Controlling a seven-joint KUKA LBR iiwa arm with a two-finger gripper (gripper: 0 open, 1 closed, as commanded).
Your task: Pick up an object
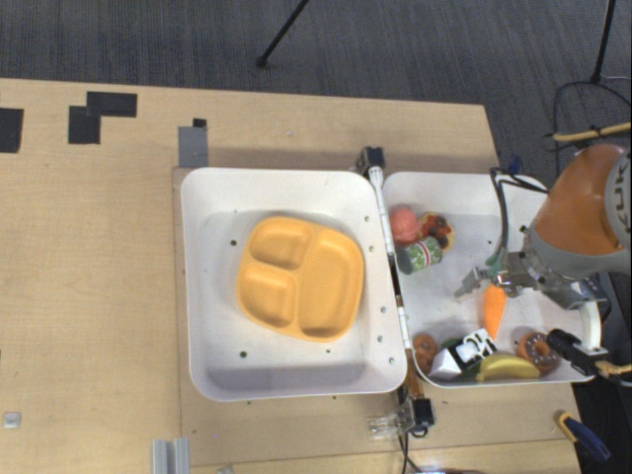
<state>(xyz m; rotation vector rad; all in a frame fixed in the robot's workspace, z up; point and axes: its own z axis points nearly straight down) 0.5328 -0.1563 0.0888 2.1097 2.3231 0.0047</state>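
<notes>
My gripper [491, 282] hangs over the middle of the right bin [464, 196], reaching in from the right. Its fingers [468, 284] are spread open, and nothing is held between them. An orange carrot [493, 311] lies just below the gripper, with its upper end close to the gap between the fingers. Further left in the bin lie a pink-red toy [406, 222], a dark red fruit [435, 230] and a small green can [422, 255]. Along the front wall sit a brown doughnut [426, 347], a black-and-white object [472, 348], a banana [509, 367] and a chocolate doughnut [538, 346].
The left bin [212, 265] holds a yellow divided plate [299, 276]. A metal rail [387, 245] separates the two bins. The arm's orange band [578, 205] and grey wrist cover the right bin's right side. Bare wooden bench [89, 294] stretches to the left.
</notes>
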